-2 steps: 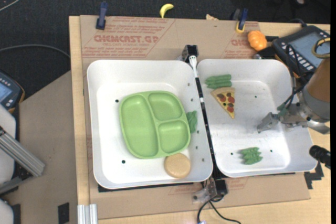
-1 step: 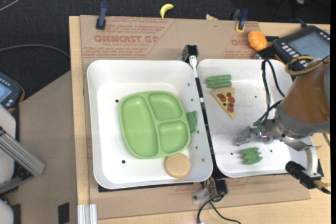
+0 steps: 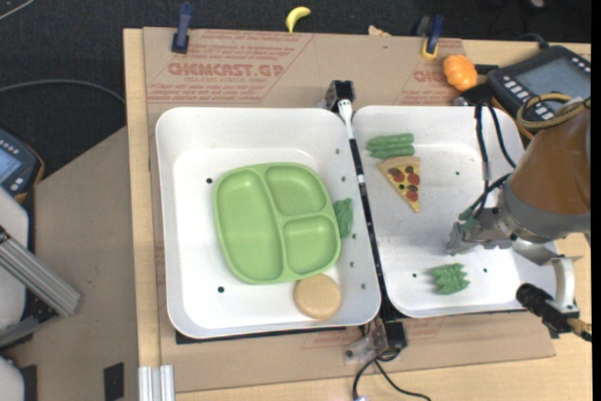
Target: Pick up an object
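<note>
Hovering gripper (image 3: pixel 462 238) — right bin (image 3: pixel 427 131), near green toy (image 3: pixel 448 278)

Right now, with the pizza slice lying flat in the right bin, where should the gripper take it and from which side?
Probably from straight above, closing across the pizza slice near its wide crust end. It lies flat on the right bin floor, tip pointing toward the near edge, with bare floor on both long sides. The gripper sits nearer the green piece.

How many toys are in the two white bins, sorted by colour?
Green: 4 (tray, beans, a piece by the gripper, a piece beside the tray)
Tan: 1 (cookie)
Yellow and red: 1 (pizza slice)
Total: 6
</note>
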Tool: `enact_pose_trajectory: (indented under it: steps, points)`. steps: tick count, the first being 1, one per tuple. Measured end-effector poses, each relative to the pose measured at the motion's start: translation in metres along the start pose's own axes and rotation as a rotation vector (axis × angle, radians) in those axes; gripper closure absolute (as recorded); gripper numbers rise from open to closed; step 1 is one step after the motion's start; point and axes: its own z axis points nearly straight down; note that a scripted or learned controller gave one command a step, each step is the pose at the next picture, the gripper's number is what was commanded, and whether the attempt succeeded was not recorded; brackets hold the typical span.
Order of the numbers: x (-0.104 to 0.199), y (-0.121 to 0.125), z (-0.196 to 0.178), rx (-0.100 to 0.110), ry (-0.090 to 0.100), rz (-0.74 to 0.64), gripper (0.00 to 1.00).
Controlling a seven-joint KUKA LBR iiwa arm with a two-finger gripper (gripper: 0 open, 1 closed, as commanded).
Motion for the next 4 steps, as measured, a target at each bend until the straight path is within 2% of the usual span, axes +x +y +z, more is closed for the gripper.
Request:
enact_pose_trajectory:
  steps: [1,2,3,4]
  points:
    - [0.078,0.011,-0.148,-0.015,0.002,-0.012,1.00]
    - [0.229,-0.004,-0.087,0.011,0.007,-0.018,1.00]
    - [0.277,-0.002,-0.164,-0.006,0.004,-0.009,1.00]
    - [0.234,0.005,-0.284,-0.014,0.003,0.000,1.00]
